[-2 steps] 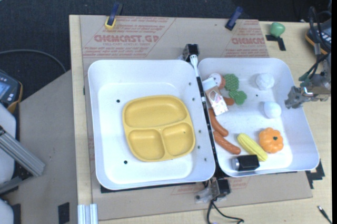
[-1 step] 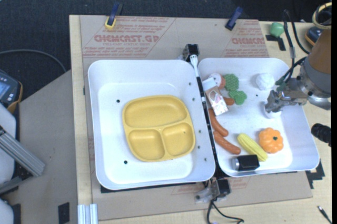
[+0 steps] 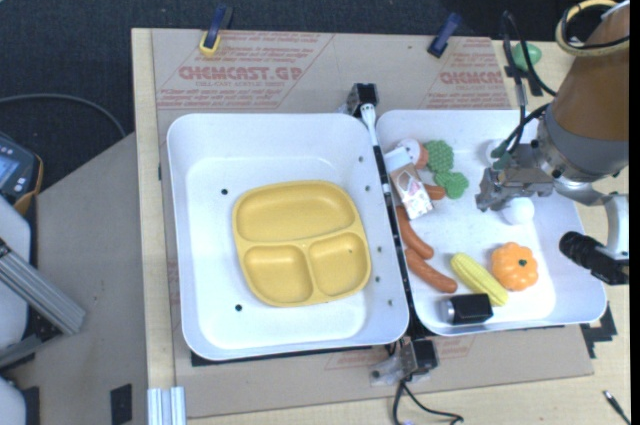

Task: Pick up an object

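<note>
The right bin (image 3: 575, 298) holds several toy foods. Two green broccoli pieces (image 3: 445, 168) lie at its back left, beside a small printed packet (image 3: 412, 193). Two orange-red sausages (image 3: 422, 256) run along the left wall. Toward the front sit a yellow corn cob (image 3: 478, 278), an orange pumpkin (image 3: 514, 266) and a black block (image 3: 468, 309). My gripper (image 3: 510, 191) hangs over the bin's middle right, directly above a small white round object (image 3: 520, 209) that touches or nearly touches it. I cannot see whether that object is held.
The left bin (image 3: 200, 163) carries a yellow three-compartment plate (image 3: 298, 241). A black divider strip (image 3: 385, 203) separates the bins. Clamps (image 3: 212, 31) stand at the bench's back edge. The arm's grey body (image 3: 590, 113) covers the right bin's back right corner.
</note>
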